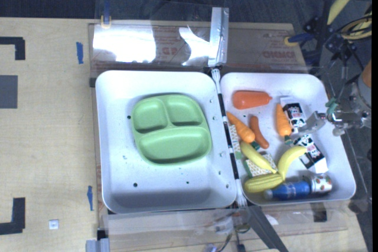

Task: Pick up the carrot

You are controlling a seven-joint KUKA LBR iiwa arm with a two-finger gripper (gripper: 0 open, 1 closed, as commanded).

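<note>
In the right bin (339, 153), several orange vegetables lie close together. A slim carrot (241, 128) slants along the left wall, with a darker orange-red piece (258, 132) beside it. A short carrot (282, 120) stands lengthwise near the middle. A thick orange piece (251, 98) lies at the back. My gripper (332, 117) hovers over the bin's right rim, well to the right of the carrots, and touches none of them.
The left bin (112, 144) holds a green divided plate (170, 127). In the right bin, two bananas (290, 158) (263, 182), a blue bottle (298, 189) and black-and-white packets (309, 147) crowd the front and middle. A clear panel (153, 38) stands behind the bins.
</note>
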